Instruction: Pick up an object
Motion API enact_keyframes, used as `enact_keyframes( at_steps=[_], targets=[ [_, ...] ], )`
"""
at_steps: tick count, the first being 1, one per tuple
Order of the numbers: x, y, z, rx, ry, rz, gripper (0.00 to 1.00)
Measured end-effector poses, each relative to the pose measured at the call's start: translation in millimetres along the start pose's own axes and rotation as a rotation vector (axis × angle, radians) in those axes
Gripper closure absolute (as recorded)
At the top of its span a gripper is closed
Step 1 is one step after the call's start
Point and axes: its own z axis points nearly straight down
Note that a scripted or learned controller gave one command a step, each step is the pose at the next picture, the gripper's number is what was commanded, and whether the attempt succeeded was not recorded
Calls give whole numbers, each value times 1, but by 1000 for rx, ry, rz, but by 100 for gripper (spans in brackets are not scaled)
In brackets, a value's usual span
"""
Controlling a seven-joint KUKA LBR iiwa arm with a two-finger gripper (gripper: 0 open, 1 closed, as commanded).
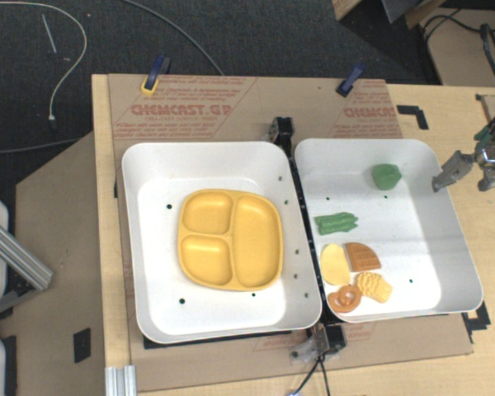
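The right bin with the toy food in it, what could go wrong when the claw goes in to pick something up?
1. The yellow slice, brown toast piece, pretzel and waffle-like piece lie packed together, so the claw may nudge neighbours or catch two at once.
2. That cluster sits close to the right bin's left wall, leaving little room for a clean approach.
3. The green round piece might roll away.

The cardboard sheet [231, 106] reads "CHEMCAST GP" in red, printed twice.
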Motion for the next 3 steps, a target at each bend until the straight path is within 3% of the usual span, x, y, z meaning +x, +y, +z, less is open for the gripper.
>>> enact_keyframes(
  at_steps=[3],
  targets=[
    [0,9,149,6,3,0,0]
  ],
)
